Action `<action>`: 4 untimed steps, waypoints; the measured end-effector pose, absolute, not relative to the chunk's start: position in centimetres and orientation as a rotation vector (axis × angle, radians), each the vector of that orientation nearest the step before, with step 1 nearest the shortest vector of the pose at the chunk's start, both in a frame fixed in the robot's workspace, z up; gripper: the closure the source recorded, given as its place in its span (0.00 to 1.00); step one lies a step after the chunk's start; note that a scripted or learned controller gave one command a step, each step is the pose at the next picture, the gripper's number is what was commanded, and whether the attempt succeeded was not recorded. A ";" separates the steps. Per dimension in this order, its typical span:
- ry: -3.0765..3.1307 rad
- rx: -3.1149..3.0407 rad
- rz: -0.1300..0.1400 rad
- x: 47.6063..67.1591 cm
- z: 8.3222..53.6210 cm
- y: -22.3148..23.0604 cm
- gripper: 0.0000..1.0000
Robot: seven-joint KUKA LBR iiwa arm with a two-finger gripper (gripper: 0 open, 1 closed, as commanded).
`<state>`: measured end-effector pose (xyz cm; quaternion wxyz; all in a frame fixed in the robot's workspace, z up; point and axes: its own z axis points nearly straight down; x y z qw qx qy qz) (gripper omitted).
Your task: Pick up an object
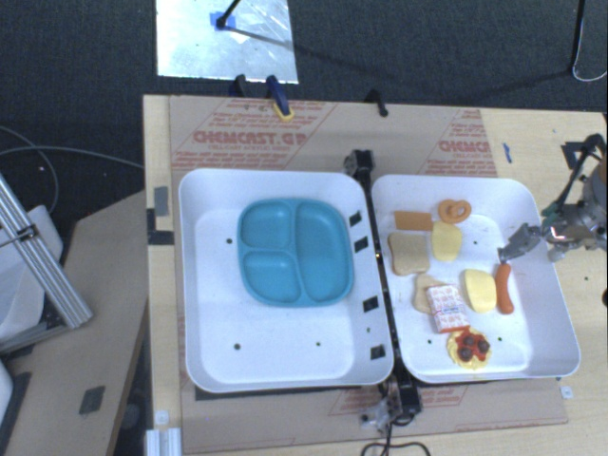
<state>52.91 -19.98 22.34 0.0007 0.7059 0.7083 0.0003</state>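
The right white bin (546,297) holds several toy foods: an orange pretzel (454,211), a brown cracker (412,220), a toast slice (408,253), two yellow pieces (446,242) (480,291), an orange-red sausage (504,288), a white and red box (445,309) and a small tart with red berries (469,348). My gripper (520,244) reaches in from the right and hovers over the bin's right side, just above the sausage's upper end. Nothing shows in its grasp.
The left white bin (214,340) carries a blue divided plate (293,252). A black hinge strip (373,255) runs between the bins. Cables (589,27) hang at the upper right, and a silver sheet (226,25) lies beyond the bench.
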 end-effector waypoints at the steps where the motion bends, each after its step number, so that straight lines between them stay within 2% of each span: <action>1: 2.233 2.209 0.004 59.2 7.8 -15.0 0.00; 2: 2.215 2.216 0.003 63.0 8.6 -21.0 0.00; 3: 2.222 2.225 -0.003 56.3 8.4 -20.7 0.00; 4: 2.227 2.205 0.012 56.0 19.6 -14.7 0.00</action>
